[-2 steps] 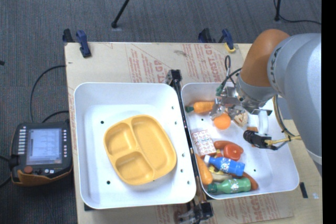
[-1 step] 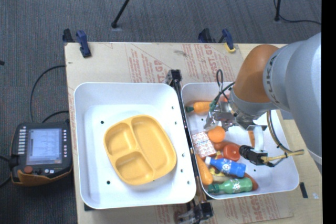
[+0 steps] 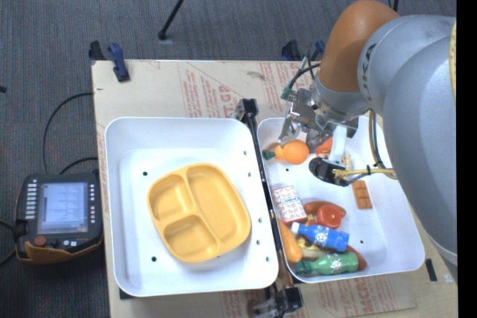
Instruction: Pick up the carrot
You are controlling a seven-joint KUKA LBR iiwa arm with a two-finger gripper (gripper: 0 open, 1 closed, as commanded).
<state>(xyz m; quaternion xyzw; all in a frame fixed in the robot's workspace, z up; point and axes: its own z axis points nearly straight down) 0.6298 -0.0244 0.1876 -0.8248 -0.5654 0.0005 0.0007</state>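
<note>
The carrot (image 3: 289, 242) is a long orange piece lying against the left wall of the right bin (image 3: 395, 253), near its front. My gripper (image 3: 304, 135) hangs over the back left of that bin, well behind the carrot. It is right above a round orange fruit (image 3: 295, 153). Nothing of the carrot is near it.
Beside the carrot lie a red-and-white patterned box (image 3: 287, 202), a red toy (image 3: 329, 214), a blue bottle (image 3: 320, 237) and a green bottle (image 3: 328, 263). A brown wafer (image 3: 361, 196) lies further right. The left bin (image 3: 119, 160) holds a yellow divided plate (image 3: 197, 212).
</note>
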